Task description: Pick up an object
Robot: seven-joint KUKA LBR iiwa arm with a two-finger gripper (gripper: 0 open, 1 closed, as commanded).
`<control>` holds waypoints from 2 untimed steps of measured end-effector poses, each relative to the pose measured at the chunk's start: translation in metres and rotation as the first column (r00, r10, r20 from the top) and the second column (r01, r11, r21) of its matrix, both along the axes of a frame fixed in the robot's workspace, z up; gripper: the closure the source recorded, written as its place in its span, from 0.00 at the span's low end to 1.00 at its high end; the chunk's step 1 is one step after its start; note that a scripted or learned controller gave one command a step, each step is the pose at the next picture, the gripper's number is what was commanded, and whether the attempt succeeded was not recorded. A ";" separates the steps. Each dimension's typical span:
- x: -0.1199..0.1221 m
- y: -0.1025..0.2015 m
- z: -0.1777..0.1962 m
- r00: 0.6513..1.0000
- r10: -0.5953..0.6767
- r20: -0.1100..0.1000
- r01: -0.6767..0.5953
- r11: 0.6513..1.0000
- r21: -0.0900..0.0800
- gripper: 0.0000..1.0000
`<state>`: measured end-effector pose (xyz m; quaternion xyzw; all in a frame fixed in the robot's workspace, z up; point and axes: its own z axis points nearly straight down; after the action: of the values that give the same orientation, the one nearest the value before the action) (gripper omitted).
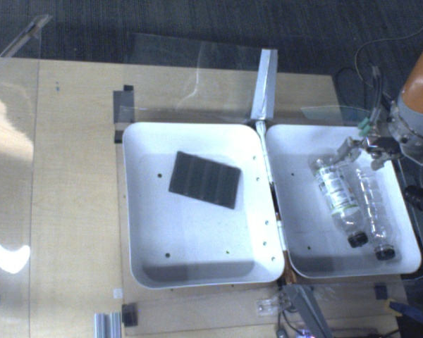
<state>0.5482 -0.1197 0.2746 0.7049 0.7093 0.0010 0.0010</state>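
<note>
Two clear plastic bottles with black caps lie side by side in the right bin, caps toward the front. The left bottle carries a pale label; the right bottle lies against it. A dark grey ribbed rectangular pad lies flat in the left bin. My gripper hangs over the back of the right bin, just above the bottles' bottom ends, open, with nothing between its fingers.
The arm's orange band enters at the upper right. A metal post stands behind the seam between the bins. Cables run at the right edge and below the front rim.
</note>
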 end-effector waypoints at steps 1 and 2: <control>0.027 -0.017 -0.132 0.997 0.083 -0.001 -0.083 0.997 0.000 0.00; 0.036 0.011 -0.180 0.987 0.159 0.017 -0.159 0.987 -0.006 0.00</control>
<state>0.5838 -0.1091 0.0944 0.6460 0.7633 0.0056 0.0087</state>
